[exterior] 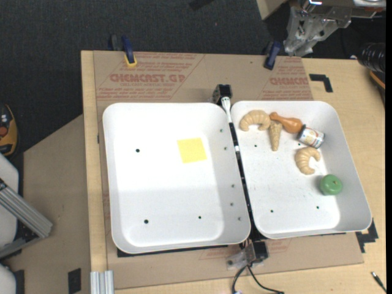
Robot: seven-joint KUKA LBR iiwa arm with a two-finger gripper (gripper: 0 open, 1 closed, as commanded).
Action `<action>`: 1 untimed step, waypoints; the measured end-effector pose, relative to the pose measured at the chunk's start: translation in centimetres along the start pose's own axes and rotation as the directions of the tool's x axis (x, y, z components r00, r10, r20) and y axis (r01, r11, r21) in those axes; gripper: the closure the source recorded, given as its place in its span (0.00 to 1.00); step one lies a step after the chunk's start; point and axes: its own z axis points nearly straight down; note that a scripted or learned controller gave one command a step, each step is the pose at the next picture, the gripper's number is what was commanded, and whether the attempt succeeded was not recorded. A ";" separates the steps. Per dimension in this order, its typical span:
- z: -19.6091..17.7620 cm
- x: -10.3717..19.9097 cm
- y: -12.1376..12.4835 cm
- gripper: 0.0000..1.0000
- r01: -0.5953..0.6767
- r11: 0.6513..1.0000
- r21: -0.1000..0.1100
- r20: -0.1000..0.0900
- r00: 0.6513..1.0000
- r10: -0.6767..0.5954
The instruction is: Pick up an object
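The right bin [343, 210] holds a tan croissant [253, 120], an orange carrot-like piece [288, 122], a pale cone [275, 135], a small can [311, 138], a second croissant [307, 159] and a green round object [331, 184]. A yellow square [192, 150] lies flat in the left bin [122, 213]. My gripper [301, 38] hangs at the top right, above the bench's far edge and well behind the right bin, with nothing between its fingers that I can see.
Blue clamps [128, 49] [272, 54] hold the brown board at its far edge. A black connector [222, 93] sits between the bins at the back, and cables [251, 259] trail from the front. Metal framing [24, 216] stands at the left.
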 end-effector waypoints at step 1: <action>6.9 6.2 -4.2 1.00 0.003 1.000 0.021 0.002 1.000 -0.003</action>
